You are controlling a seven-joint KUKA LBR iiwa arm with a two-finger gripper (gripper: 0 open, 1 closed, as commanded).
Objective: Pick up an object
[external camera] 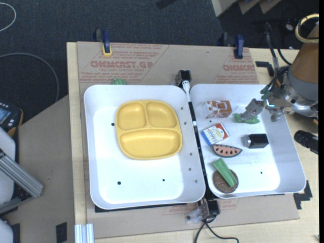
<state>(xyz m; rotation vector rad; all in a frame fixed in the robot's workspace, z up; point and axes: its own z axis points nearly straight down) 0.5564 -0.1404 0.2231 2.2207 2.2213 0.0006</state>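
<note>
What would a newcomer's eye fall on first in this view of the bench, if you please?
First, the large yellow three-compartment plastic tray, alone in the left white bin. Next, the cluster of small things in the right white bin, among them a watermelon-slice toy and a small black block. At that bin's far right edge the grey arm's gripper hangs over a small green object.

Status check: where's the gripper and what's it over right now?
Gripper low in right bin, upper area, at the green object. No grasp confirmed. Black block, watermelon slice, card packet lie close by.
</note>
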